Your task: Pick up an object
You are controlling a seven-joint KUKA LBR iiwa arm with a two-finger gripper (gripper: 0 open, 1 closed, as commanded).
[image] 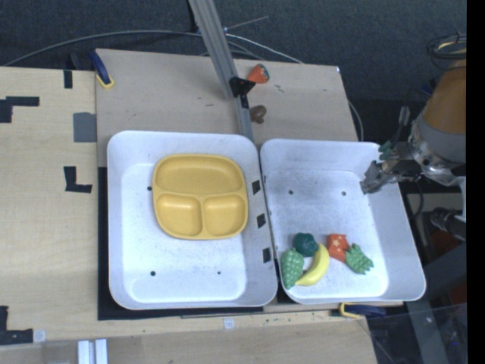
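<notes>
Nearest the camera, a small heap of toy food is lying in the front part of the right bin (394, 268). A banana (317, 267) is curving through the middle of the heap, with a light green bumpy piece (292, 267) touching its left side and a dark green piece (305, 243) sitting just behind it. An orange-red piece (337, 244) is resting just to the right of the banana's upper end, and a green leafy piece (358, 259) is lying against that, nearest the bin's right wall. All five are clustered close together, well apart from the arm.

In the left bin (121, 226), a yellow tray (201, 196) with three compartments is sitting toward the back half, flat on the floor of the bin.

Farther back on the right, the gripper (373, 177) is hanging over the right bin's back right corner, close to the rim, with the grey arm and its orange band (447, 101) reaching in behind it. Its tip is too dark and small to judge, so its state cannot be told; nothing is visibly held.

Behind the bins, a grey pole (216, 40) is slanting across the wooden bench (167, 89), with a small orange item (259, 73) beside it.
</notes>
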